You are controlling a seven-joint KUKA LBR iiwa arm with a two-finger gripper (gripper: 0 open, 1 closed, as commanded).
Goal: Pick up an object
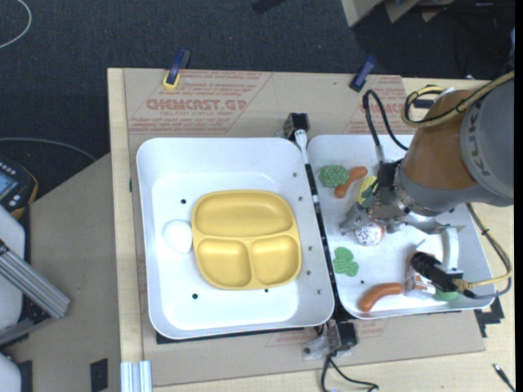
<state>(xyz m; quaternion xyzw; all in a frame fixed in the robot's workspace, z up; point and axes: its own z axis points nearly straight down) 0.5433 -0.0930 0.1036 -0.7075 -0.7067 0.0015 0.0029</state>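
Bench board (196, 104) reads "CHEMCAST GP"; gripper (372, 215) over right bin (482, 243), grip state unclear.

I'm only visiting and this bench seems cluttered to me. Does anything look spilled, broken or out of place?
Nothing looks spilled or broken. The left bin holds a yellow divided plate lying flat, with a white ball beside it. The right bin holds small toy foods scattered loosely, such as a sausage and green pieces. They look untidy rather than damaged.

Left bin (155, 219) holds 1 yellow tray (245, 239) with 1 white ball (177, 236) touching its 9 o'clock edge. Right bin (347, 147): gripper (373, 219) directly above a speckled ball (369, 234); sausage (380, 295) at 6 o'clock.
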